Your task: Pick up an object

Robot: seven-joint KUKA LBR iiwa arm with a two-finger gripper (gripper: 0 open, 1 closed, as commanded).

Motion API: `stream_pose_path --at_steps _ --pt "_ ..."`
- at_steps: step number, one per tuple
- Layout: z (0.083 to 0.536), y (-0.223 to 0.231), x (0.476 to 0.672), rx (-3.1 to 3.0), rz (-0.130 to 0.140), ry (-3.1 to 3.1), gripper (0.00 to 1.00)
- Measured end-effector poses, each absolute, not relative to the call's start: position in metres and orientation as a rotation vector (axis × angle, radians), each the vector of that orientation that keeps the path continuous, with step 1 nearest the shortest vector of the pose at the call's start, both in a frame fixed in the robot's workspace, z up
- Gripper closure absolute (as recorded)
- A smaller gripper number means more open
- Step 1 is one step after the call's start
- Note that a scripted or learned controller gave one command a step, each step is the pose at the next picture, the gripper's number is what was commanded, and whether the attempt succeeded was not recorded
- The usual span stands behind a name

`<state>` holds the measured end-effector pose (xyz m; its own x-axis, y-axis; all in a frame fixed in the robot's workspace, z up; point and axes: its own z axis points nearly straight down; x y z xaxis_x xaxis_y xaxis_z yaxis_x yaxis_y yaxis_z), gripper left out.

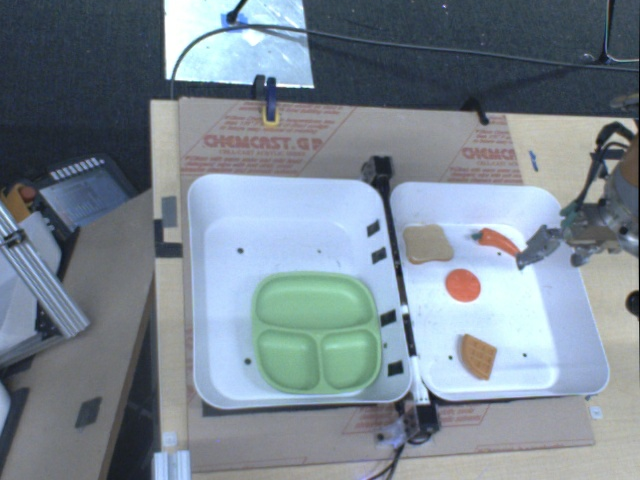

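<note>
Right now the gripper point(537, 248) hovers at the right bin's point(575, 368) far edge.
Whether it is spread or pressed together cannot be told; a carrot piece point(497, 239) lies just beside it.

Even, bright overhead light, soft short shadows, glare on the metal sheet point(240, 28) at upper left, slightly soft focus
</note>
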<state>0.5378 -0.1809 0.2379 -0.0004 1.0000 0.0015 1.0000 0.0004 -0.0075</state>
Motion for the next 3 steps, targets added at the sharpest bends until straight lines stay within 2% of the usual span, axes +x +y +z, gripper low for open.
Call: stream_pose_path --at_steps 1,3 --pt "0.243 -0.181 0.54 -2.219 -0.001 -2.226 0.0" --pt "0.158 -0.185 0.537 -2.219 0.002 -2.222 0.0"
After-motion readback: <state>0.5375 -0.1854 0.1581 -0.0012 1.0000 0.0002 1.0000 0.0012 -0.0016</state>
